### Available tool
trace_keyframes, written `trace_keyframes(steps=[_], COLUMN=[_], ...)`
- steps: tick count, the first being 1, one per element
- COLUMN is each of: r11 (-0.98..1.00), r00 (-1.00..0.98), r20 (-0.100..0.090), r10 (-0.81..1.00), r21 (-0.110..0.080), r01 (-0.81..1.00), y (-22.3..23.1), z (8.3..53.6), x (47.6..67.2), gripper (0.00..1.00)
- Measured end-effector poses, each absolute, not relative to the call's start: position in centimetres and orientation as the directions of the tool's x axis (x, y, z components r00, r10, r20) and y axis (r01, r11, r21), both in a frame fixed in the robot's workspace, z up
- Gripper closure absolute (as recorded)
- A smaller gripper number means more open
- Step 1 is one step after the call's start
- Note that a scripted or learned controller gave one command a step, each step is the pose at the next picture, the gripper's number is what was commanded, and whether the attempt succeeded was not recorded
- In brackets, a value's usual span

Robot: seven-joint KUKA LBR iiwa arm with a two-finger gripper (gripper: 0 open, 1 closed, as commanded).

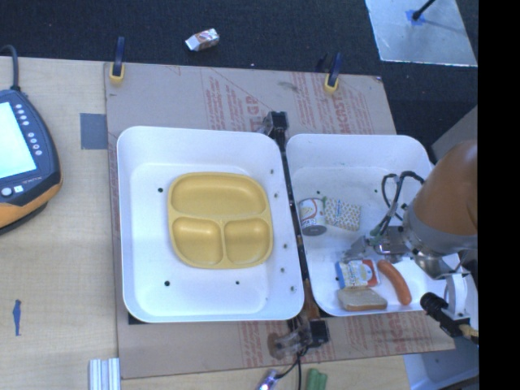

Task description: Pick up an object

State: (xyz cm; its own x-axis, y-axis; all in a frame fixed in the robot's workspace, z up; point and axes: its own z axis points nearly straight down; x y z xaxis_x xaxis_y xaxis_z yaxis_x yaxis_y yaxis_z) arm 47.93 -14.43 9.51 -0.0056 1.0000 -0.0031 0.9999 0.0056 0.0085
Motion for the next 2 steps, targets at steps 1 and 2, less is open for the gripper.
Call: trace_keyframes(steps=[1,2], r11=[0.013,0.013], r00=[-0.013,-0.013], r20=[-0.003,-0.003], r10=[1.0,1.0], r21=[0.008,0.008], r01=[1.0,1.0], y=[-14.41,-14.41], z=[10.58,10.57], x=[48.04,48.04], gripper=[1.0,0.0])
